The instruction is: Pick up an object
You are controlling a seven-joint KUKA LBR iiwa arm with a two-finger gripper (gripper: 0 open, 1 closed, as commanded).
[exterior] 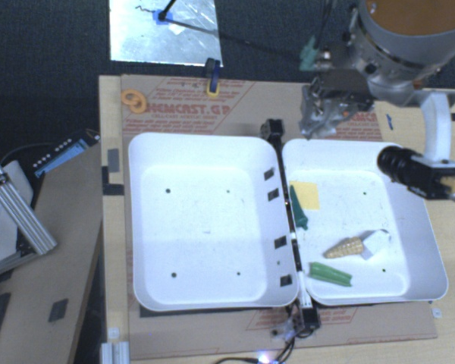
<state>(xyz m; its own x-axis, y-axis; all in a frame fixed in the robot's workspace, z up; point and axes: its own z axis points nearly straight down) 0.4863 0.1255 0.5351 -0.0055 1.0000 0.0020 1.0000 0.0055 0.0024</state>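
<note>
The right bin (pixel 409 226) holds several small objects. A yellow flat square (pixel 306 196) lies near its left wall, and a dark green piece (pixel 297 212) sits against that wall beside the square. Toward the front lie a tan ridged cone (pixel 344 247), a small white and grey piece (pixel 375 243) touching the cone's right end, and a green oblong (pixel 331 274). My gripper (pixel 321 120) hangs above the back rim of the right bin, behind all the objects and apart from them, with nothing seen in it.
The left bin (pixel 148 173) stands beside the right one, with black clips along the shared wall. A black cylinder (pixel 406 169) juts over the right bin's right side. An orange ring (pixel 134 101) and a yellow-blue clamp (pixel 212 78) lie on the cardboard behind.
</note>
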